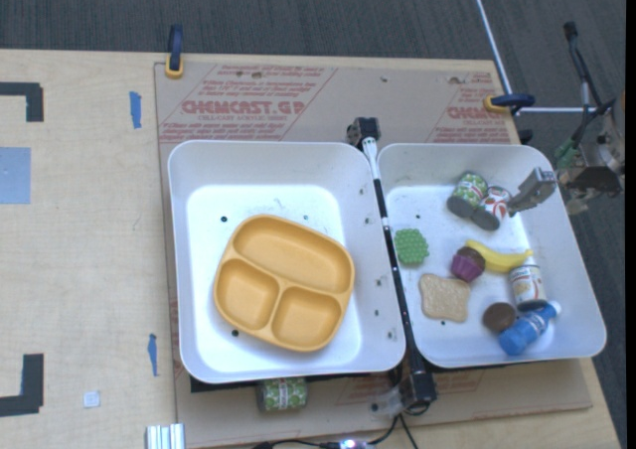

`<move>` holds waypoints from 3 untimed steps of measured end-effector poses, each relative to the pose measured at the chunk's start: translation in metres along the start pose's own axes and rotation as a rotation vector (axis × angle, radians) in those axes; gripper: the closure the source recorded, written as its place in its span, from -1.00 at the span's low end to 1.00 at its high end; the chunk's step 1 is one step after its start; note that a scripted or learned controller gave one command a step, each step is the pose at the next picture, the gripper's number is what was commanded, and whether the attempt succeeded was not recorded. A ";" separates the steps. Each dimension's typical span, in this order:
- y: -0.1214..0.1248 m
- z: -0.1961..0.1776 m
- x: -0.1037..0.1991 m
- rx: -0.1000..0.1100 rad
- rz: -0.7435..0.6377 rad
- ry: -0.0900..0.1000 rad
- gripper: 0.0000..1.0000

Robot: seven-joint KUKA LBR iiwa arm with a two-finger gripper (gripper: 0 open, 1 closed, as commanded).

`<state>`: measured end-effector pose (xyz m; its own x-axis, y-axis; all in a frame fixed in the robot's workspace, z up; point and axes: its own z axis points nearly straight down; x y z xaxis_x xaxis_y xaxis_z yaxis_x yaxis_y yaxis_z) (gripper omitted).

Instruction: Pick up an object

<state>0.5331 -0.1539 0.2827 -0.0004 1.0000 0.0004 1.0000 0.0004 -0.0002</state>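
Note:
The right bin (586, 323) holds several small items: a green can (465, 195) lying beside a red-and-white can (495, 203), a green bumpy piece (410, 246), a purple piece (466, 264), a yellow banana (499, 256), a slice of toast (444, 298), a small upright tin (525, 285), a brown round piece (499, 317) and a blue bottle (524, 329). My gripper (534, 189) reaches in from the right and hovers over the bin's far right part, just right of the two cans. Nothing is seen in it.
The left bin (189, 238) contains a yellow divided plate (285, 282). A black rail (385, 238) runs between the bins. A green can (285, 394) lies on the bench below the left bin. Clamps (175, 50) (507, 100) sit at the board's far corners.

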 end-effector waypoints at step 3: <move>0.063 0.196 0.043 -0.002 0.000 -0.001 -1.00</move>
<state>0.5963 -0.1106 0.0865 -0.0006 1.0000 -0.0002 1.0000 0.0006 0.0020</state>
